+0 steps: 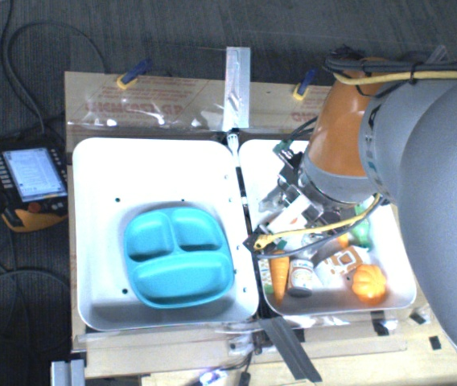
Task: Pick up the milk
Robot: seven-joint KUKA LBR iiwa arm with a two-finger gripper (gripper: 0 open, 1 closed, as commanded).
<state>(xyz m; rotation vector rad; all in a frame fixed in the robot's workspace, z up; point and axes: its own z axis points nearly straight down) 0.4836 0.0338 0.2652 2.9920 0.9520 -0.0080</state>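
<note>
The grey arm with its orange band (343, 131) reaches over the right shallow white bin (249, 163), its jaws (293, 215) low above the clutter; whether they are open or shut cannot be told. The small white milk carton with orange print (343, 262) lies near the bin's front, beside a round orange fruit (368, 284), a small jar (300, 276) and a carrot (279, 278). In the left white bin (100, 215) rests a light blue divided plastic tray (180, 253)

No legible text (all blurred)
</note>
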